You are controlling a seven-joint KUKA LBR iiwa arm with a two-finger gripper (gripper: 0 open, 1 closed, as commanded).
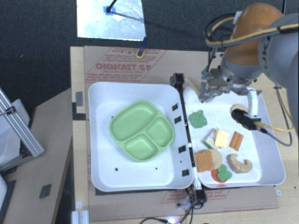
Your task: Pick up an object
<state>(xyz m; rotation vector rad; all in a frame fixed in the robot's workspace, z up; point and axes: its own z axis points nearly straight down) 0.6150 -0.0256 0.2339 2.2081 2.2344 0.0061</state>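
The right bin (271,139) holds several toy food pieces: a green leafy piece (197,119), a yellow cheese wedge (218,138), a brown cracker (236,140), an orange round slice (203,160), a beige curved piece (239,164) and a red and green piece (222,174). My gripper (205,95) hangs over the far left corner of that bin, beside the divider. It is above and just beyond the green leafy piece, and nothing shows in its grasp. The wrist blocks the view of its tips.
A green divided plate (141,130) lies in the left bin (100,125). A black ridge (183,125) separates the two bins. A black and cream fitting (241,114) on a yellow cable hangs over the right bin's far side. A shiny sheet (111,13) lies beyond the bench.
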